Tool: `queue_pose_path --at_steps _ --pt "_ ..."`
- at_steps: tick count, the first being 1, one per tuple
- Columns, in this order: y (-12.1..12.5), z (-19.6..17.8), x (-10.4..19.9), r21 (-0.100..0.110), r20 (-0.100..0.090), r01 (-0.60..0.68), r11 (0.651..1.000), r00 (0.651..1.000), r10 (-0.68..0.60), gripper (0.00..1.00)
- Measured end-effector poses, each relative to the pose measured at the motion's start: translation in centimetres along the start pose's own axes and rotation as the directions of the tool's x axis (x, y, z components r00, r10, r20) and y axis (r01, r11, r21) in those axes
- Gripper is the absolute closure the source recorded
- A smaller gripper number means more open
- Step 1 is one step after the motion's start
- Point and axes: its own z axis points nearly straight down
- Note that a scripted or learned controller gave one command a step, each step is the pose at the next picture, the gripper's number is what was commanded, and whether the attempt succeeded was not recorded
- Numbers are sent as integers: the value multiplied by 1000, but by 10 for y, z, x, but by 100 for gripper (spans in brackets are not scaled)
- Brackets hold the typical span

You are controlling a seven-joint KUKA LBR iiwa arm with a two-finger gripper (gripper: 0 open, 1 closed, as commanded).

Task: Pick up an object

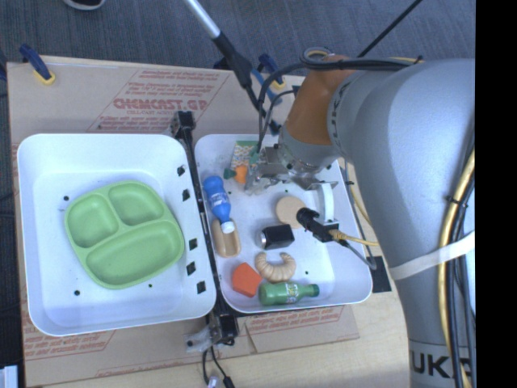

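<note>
The gripper (260, 175) hangs low over the right bin's (355, 277) far end, apparently reaching for small items; its state cannot be told. Nearby pick candidates include a blue bottle (216, 198) and black cylinder (277, 235).

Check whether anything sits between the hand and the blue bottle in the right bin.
Nothing visible blocks it. The hand hangs over the back of the right bin, and the blue bottle lies just to its left by the divider wall. Only bare bin floor shows between them; a small orange piece sits close beside the hand.
</note>
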Motion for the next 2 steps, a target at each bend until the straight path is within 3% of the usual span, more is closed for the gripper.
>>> queue_pose_path --at_steps 1,2 --pt "0 0 0 0 0 0 1000 1000 0 0" --pt "20 6 18 13 11 -14 1000 1000 14 0"
